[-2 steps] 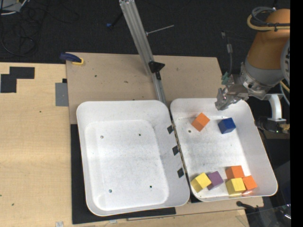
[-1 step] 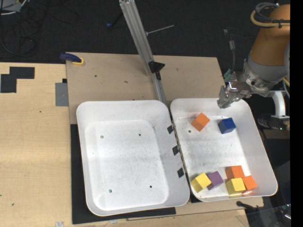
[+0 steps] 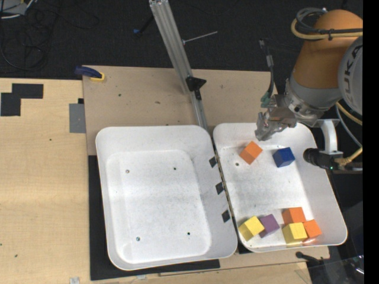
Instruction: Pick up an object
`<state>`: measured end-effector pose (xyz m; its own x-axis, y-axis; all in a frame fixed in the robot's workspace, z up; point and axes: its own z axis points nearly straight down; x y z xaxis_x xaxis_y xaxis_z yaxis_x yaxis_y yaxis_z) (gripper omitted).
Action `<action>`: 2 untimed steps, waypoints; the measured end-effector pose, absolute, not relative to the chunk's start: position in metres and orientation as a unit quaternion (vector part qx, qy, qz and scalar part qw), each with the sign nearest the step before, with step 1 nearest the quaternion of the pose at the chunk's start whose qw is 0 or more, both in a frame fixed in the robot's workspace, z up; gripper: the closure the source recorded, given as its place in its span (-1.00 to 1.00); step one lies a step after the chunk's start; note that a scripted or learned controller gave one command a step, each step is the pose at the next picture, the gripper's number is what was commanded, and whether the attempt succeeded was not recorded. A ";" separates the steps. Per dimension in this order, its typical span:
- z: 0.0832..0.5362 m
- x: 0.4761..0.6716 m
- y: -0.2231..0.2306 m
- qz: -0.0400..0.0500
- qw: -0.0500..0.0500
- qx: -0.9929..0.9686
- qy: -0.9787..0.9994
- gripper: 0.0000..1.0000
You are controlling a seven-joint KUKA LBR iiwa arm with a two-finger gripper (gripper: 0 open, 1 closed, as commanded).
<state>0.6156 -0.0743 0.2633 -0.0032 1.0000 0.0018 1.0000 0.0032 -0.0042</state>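
Hovering over the far end of the right bin (image 3: 323, 176), your grey arm's gripper (image 3: 267, 129) hangs just above and behind an orange cube (image 3: 251, 152), with daylight between the two; nothing sits between its fingers. How far those fingers are spread you cannot tell from this slant, since the tool's dark body blurs into one mass. The orange band (image 3: 323, 46) above the wrist fills the upper right of your view.

You see the orange cube lying tilted on the white floor of the right bin, near its far left corner. A blue cube (image 3: 284, 157) rests just beside it to the right, apart from it and close to the gripper's lower edge.

At the near end of the same bin you have a cluster of blocks: a yellow cube (image 3: 253, 226) touching a purple cube (image 3: 269, 223), and to their right an orange-brown block (image 3: 292, 215), a second yellow block (image 3: 294, 232) and a small orange block (image 3: 312, 228) packed against one another by the rim.

Your left bin (image 3: 112, 158) lies alongside, joined to the right one by dark clips (image 3: 218, 187). A slanted aluminium rail (image 3: 174, 46) runs from the top of the view down toward the seam between the bins, across the tan bench (image 3: 41, 176).
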 end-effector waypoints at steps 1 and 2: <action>0.249 0.620 -0.028 0.001 0.002 -0.706 -0.708 1.00; 0.239 0.614 0.015 0.001 0.002 -0.706 -0.708 1.00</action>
